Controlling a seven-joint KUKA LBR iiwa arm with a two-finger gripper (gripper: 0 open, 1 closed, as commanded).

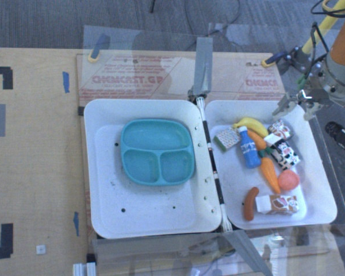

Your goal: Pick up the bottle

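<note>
The open, empty two-finger gripper (296,105) at the right white bin's (325,197) one o'clock should descend straight over the blue plastic bottle (249,149), clearing the yellow banana (250,123).

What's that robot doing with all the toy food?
The robot is meant to pick up the blue bottle. Its gripper hangs above the far corner of the right bin, holding nothing. The bottle lies among toy food, beside a banana. The left bin holds a teal divided plate.
</note>
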